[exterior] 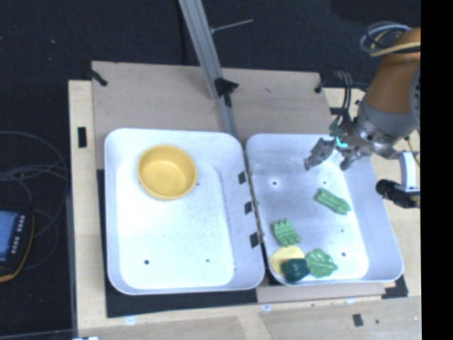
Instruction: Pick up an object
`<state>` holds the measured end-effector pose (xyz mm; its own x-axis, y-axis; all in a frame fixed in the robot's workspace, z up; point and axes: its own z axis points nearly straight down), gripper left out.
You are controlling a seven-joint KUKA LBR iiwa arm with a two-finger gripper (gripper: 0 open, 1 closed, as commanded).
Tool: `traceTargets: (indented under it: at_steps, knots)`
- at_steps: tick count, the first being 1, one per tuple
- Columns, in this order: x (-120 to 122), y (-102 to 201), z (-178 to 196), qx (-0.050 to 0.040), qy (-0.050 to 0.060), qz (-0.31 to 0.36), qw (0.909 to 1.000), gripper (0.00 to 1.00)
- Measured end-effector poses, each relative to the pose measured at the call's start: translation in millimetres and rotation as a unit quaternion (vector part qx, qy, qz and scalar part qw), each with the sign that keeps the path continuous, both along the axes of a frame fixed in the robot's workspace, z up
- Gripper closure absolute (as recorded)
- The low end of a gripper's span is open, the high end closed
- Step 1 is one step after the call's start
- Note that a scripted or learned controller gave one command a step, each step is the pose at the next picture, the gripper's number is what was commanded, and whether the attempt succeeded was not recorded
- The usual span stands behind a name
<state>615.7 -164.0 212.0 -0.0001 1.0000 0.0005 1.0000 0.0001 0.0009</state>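
The bench (pixel 85 211) carries two shallow white bins side by side. The left bin (pixel 177 261) holds a yellow bowl (pixel 168 171), upright, sitting toward the bin's ten o'clock corner.

The arm (pixel 391 91) comes in from three o'clock, its orange band showing above the grey wrist. The gripper (pixel 331 159) hangs over the upper part of the right bin (pixel 371 232), near its twelve o'clock rim. Its two fingers are spread apart with a clear gap and nothing between them (released, then, and grasping no object).

All the pickable things lie in the right bin, well apart from the gripper. A green ridged piece (pixel 332 201) lies at about five o'clock from the gripper, closest to it, tilted across the bin floor. A second green ridged block (pixel 284 230) sits nearer the bin's left wall, at about seven o'clock from the gripper. At the bin's six o'clock edge three things cluster together: a yellow object (pixel 283 254), a dark green block (pixel 295 268) touching it and partly overlapping it, and a light green leafy piece (pixel 320 262) just beside the dark block on its three o'clock side.

A grey metal rail (pixel 202 37) runs slantwise from twelve o'clock down toward the seam between the bins.
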Motion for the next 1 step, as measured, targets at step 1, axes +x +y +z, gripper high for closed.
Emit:
traceTargets:
  at_steps: [1]
  knots:
    - [0.0,0.0,-0.1,0.0,0.0,0.0,1.0,0.0]
